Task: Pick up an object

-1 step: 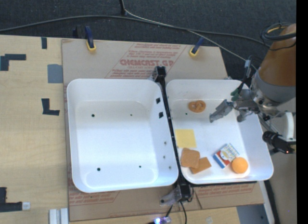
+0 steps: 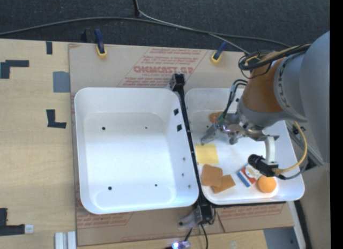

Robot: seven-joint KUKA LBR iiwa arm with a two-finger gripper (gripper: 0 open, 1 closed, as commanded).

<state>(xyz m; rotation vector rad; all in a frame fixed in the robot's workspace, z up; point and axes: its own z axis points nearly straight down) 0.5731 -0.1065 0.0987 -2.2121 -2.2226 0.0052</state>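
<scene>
Cardboard sheet (image 2: 161, 66) under both bins, clipped at its 12 o'clock edge by two yellow clamps (image 2: 101, 47); left bin (image 2: 78, 135) shows a wide bare white floor with a few dark dots, so plenty of room there; its 3 o'clock wall touches the right bin (image 2: 252, 200) along a dark seam. All pickable stuff sits in the right bin; yellow square (image 2: 207, 153) lies flat at 9 o'clock, just beside the shared wall; brown wafers (image 2: 216, 179), two overlapping, at 7 o'clock, tight in the corner; striped item (image 2: 246, 176), red, white and blue, too small to identify, at 5 o'clock; orange ball (image 2: 267, 185) just at its 3 o'clock, near the rim. Gripper (image 2: 210, 134) hangs low at 12 o'clock of the yellow square, apart from it; nothing visibly gripped; claw released or clenched: can't tell. Orange-brown piece (image 2: 215, 117) at the gripper's 12 o'clock, partly hidden by it. Arm (image 2: 268, 90) covers the bin's 1 to 3 o'clock area; bare floor shows mid-bin.
</scene>
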